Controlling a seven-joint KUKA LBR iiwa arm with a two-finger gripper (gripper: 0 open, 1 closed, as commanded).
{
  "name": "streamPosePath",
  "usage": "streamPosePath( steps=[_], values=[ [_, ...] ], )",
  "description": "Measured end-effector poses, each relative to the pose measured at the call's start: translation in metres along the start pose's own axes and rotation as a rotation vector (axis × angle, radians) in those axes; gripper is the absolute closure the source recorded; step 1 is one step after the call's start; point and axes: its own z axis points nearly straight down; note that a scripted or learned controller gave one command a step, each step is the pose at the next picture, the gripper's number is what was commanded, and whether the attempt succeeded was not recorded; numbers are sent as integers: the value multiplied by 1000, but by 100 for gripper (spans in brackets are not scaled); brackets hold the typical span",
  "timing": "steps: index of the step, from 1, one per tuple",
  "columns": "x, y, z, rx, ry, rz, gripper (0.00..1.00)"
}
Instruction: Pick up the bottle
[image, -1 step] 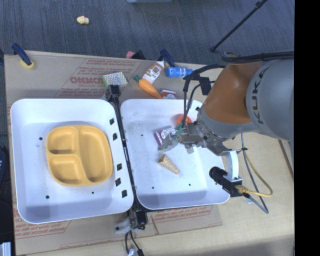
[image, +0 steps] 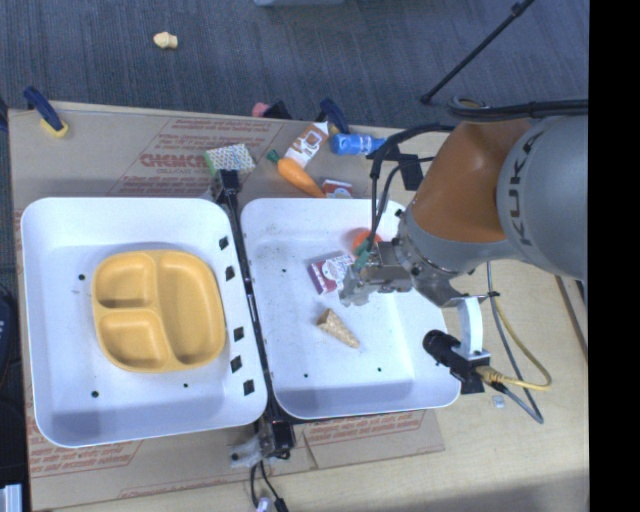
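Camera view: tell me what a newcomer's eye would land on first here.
First comes the big grey arm with its orange band, reaching in from the right over the right-hand white bin, its gripper low among a small maroon packet, a tan cone-shaped piece and something orange-red. Next, the yellow three-compartment plastic tray lying in the left-hand white bin.
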Motion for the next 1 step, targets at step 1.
streamPosePath(
  steps=[1],
  values=[
    [-3, -33, 56, -2, -1, -81, 100]
  ],
)
